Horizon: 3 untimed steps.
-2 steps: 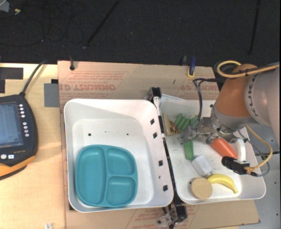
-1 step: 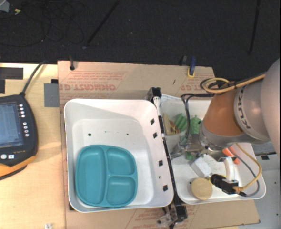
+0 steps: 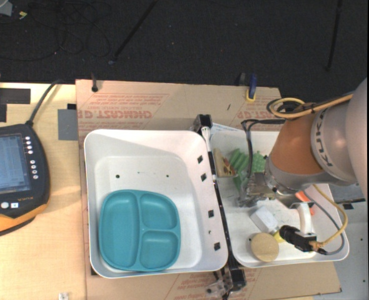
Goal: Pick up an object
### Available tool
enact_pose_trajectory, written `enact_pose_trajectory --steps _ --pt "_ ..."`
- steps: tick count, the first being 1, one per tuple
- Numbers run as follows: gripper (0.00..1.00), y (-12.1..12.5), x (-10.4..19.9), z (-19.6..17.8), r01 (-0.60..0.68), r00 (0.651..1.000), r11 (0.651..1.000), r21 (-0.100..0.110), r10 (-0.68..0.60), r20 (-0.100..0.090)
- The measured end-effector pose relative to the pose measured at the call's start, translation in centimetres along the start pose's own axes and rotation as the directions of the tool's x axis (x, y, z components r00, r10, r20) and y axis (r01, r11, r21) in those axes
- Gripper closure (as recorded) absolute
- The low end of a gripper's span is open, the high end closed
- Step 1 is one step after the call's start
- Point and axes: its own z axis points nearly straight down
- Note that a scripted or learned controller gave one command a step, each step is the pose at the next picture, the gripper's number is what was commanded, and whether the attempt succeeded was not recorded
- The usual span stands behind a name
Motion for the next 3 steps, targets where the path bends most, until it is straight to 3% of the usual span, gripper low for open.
enact_pose_trajectory --steps 1,2,3 --pt "0.00 0.0 0.0 0.0 -0.001 1.000 1.000 0.000 0.001 0.000" --pt "1.00 0.0 -0.1 -0.9 -0.004 1.000 1.000 0.003 0.004 -0.001" --pt "1.00 4.3 6.5 -9.5 0.013 1.000 1.000 -0.011 -0.013 0.000"
